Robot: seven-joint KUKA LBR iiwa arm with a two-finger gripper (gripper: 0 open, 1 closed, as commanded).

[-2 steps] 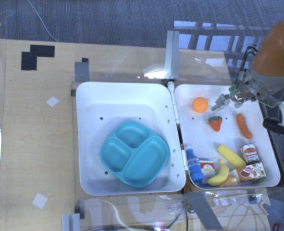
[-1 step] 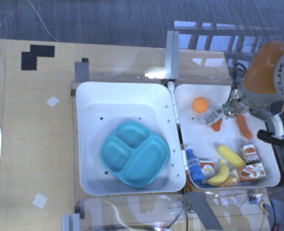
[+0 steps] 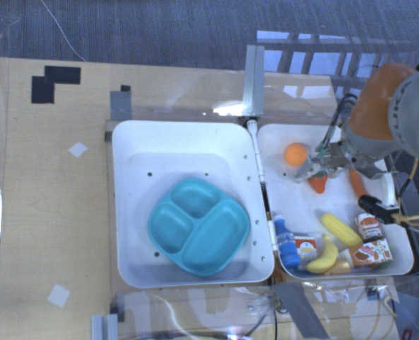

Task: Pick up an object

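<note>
- Camera view takes in the bench (image 3: 46,211) first, pale wood, bearing two shallow white bins side by side.
- Left bin (image 3: 135,154) is the roomier-looking one; a teal divided plate (image 3: 198,225) lies flat in its lower middle, well apart from the arm.
- Right bin (image 3: 273,144) holds the clutter and the arm (image 3: 400,112), grey with an orange band, which reaches in from the right over the bin's upper half.
- Along that bin's lower edge lie a blue bottle (image 3: 283,239), a banana (image 3: 321,258), a yellow corn cob (image 3: 341,230) and two small red-labelled cans (image 3: 370,241), packed close together.
- Gripper (image 3: 324,163) hangs low in the upper middle of the bin; its metal tips crowd together in the picture, so I cannot tell how far apart they stand, nor whether anything sits between them.
- Orange ball (image 3: 295,154) rests just beside the gripper on its left; a small carrot-like piece (image 3: 318,183) lies directly below the tips, touching or nearly so, and looks the likelier target.
- To do this step well, I judge the tips should straddle the small piece squarely across its narrow width, settle fully to the bin floor, then close before lifting straight up, keeping clear of the ball, which would roll at a nudge.
</note>
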